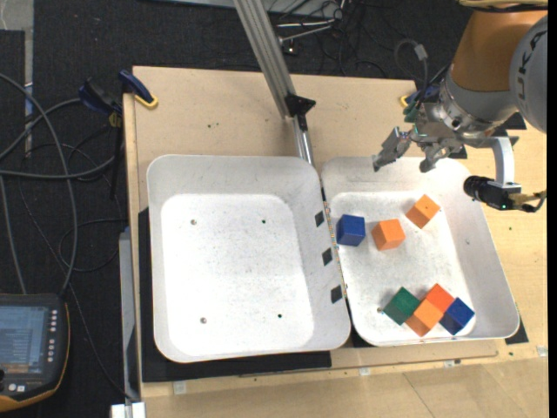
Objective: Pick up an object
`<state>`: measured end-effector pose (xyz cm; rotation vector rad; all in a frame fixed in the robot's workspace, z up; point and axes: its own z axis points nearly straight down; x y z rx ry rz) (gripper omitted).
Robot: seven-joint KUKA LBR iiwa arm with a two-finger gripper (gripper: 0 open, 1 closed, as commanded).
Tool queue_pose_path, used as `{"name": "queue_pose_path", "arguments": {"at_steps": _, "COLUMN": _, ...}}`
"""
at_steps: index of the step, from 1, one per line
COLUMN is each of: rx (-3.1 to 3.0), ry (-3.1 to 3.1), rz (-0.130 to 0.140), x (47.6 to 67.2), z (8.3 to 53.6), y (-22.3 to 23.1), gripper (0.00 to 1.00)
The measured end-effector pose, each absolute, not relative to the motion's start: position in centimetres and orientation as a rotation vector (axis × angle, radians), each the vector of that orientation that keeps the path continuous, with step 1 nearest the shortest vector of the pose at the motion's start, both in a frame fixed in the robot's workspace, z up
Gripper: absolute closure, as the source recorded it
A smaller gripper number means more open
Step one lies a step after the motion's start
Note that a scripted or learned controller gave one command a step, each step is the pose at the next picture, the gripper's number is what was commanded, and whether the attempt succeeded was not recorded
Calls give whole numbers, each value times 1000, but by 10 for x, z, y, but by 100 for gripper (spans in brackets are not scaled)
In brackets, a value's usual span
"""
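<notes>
A handheld screen (30,348) sits at the far 8 o'clock corner, off the bench, and dark cables (52,159) loop across the black floor beside it. The wooden bench (218,111) carries two shallow white bins side by side. A blue and yellow clamp (137,89) grips the bench edge at about 10 o'clock. A slanted metal pole (265,46) runs down from 12 o'clock and ends between the far rims of the bins.

The left bin (174,181) shows a bare speckled floor. The right bin (487,259) holds the blocks. Nearest the divider lies a blue block (351,230), with an orange block (388,234) just beside it toward 3 o'clock, and a second orange block (424,211) tilted a little farther out toward 2 o'clock. At the near edge, around 5 o'clock of the bin, a cluster sits tight together: a green block (403,306), an orange block (420,318) touching it, a red-orange block (439,298) behind, and a dark blue block (457,315) at the outer end.

The gripper (407,152) hangs over the far rim of the right bin, at its 12 o'clock, well apart from every block. Its two fingers are spread wide with nothing between them. The grey arm with its orange band (492,33) enters from 2 o'clock.
</notes>
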<state>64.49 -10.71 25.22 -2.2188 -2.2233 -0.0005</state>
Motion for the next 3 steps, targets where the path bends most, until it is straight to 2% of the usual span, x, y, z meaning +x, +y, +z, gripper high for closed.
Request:
{"name": "queue_pose_path", "arguments": {"at_steps": 1, "rx": -2219, "ry": -2224, "rz": 0, "x": 645, "z": 252, "y": -107, "gripper": 0}}
{"name": "queue_pose_path", "arguments": {"at_steps": 2, "rx": -2220, "ry": -2217, "rz": 7, "x": 636, "z": 194, "y": -113, "gripper": 0}}
{"name": "queue_pose_path", "arguments": {"at_steps": 3, "rx": -2219, "ry": -2218, "rz": 6, "x": 642, "z": 132, "y": -113, "gripper": 0}}
